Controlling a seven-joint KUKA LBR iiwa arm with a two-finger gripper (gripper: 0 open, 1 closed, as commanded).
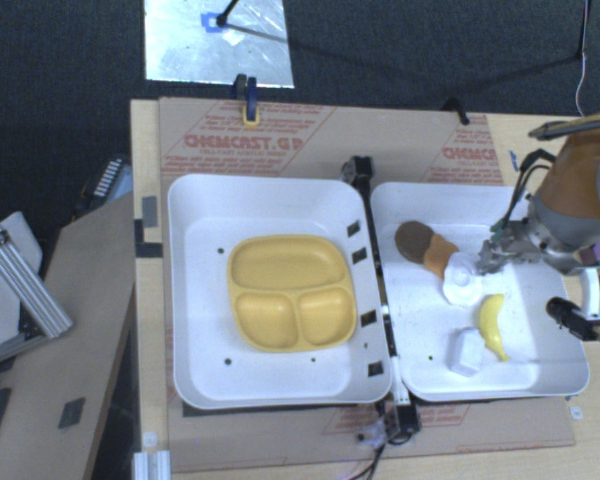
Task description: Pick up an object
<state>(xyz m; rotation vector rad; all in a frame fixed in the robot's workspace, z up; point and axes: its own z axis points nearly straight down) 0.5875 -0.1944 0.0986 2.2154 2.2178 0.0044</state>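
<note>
Reaching down to the white piece (461, 280) mid-bin, the gripper (490, 256) is hiding its grip, needing a squeeze next.

Soft, even light; slight blur

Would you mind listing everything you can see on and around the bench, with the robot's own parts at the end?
bins: 2, white, side by side on the bench.
tray: 1, yellow, three compartments, in the left bin.
banana: 1, yellow, right bin, near its front.
brush: 1, brown head with tan handle, right bin, toward the back.
round piece: 1, white, right bin, between brush and banana.
block: 1, white, right bin, beside the banana's lower end.
cardboard sheet: 1, tan with red print, under both bins.
clamp: 1, yellow and dark, on the cardboard's back edge.
arm: 1, grey with orange band, from the right.
gripper: 1, dark, over the round piece.
</note>
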